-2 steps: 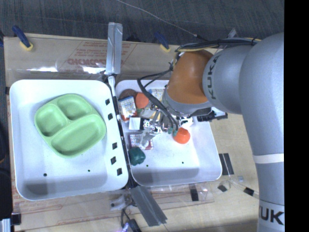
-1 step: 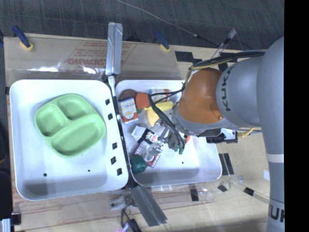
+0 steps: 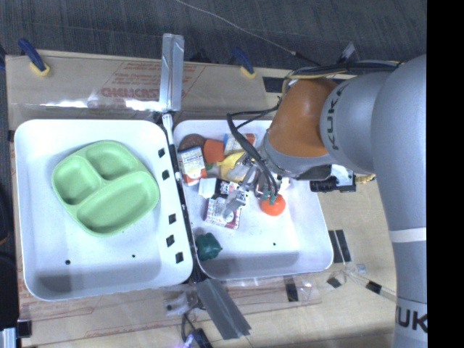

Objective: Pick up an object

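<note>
The right bin point(image 3: 304, 249) holds several small items. My gripper point(image 3: 239, 194) reaches down into its middle, just above a small patterned packet point(image 3: 221, 212) and beside a white block point(image 3: 208, 188). To the gripper's right lies an orange round toy point(image 3: 272, 206). Behind it, toward the bin's far left corner, sit a yellow item point(image 3: 230, 165), an orange-red piece point(image 3: 213, 151), a red and white packet point(image 3: 192, 167) and a brown piece point(image 3: 190, 142). A dark green object point(image 3: 209, 246) rests at the bin's near left corner. The wrist hides what lies directly under it.
The left bin point(image 3: 43, 267) bears a light green divided plate point(image 3: 105, 187). A metal divider with black clips point(image 3: 172, 194) runs between the bins. The grey arm with its orange band point(image 3: 308, 118) covers the right bin's far right part.
</note>
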Robot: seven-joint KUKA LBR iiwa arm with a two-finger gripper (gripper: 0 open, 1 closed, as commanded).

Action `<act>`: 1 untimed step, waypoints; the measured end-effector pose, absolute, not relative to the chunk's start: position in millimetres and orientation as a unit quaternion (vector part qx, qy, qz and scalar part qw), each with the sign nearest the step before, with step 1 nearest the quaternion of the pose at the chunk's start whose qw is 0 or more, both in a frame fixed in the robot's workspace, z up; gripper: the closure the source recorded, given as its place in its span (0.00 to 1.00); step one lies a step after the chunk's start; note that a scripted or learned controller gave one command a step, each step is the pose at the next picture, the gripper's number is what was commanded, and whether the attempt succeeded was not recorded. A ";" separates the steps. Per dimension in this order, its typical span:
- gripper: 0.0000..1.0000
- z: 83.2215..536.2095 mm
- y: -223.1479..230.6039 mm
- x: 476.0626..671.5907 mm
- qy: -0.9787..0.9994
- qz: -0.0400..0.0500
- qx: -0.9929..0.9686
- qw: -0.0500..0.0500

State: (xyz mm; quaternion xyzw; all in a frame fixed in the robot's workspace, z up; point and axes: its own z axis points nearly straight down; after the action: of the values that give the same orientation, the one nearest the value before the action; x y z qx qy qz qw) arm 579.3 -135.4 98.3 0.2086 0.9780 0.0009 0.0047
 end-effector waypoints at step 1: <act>0.00 97.5 -95.1 550.3 0.971 0.001 0.240 0.006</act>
State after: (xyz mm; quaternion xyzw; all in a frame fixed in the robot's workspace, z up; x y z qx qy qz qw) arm 550.3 -95.1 97.5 0.2398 0.9708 0.0006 0.0059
